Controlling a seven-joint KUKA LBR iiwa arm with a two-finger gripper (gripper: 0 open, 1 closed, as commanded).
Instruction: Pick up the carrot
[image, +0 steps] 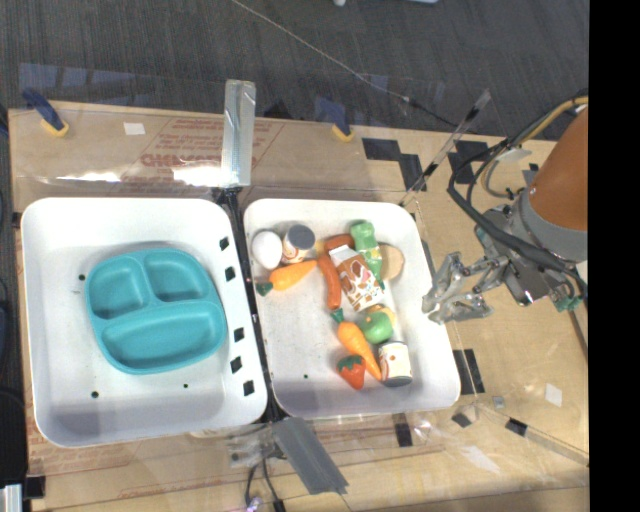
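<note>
Two carrots lie in the right bin (300, 390). One carrot (290, 276) is near the bin's left wall, pointing left. Another carrot (356, 346) lies lower, slanting toward the bottom right, beside a strawberry (351, 372). My gripper (452, 296) hangs outside the right bin, just past its right rim, with nothing between its fingers, which look spread apart. The arm comes in from the right edge of the view.
The right bin also holds a white egg (266, 247), a small can (299, 239), a red-and-white packet (358, 280), a green bottle (364, 240), a green fruit (377, 325) and a jar (396, 362). A teal divided plate (155, 308) sits in the left bin (60, 400).
</note>
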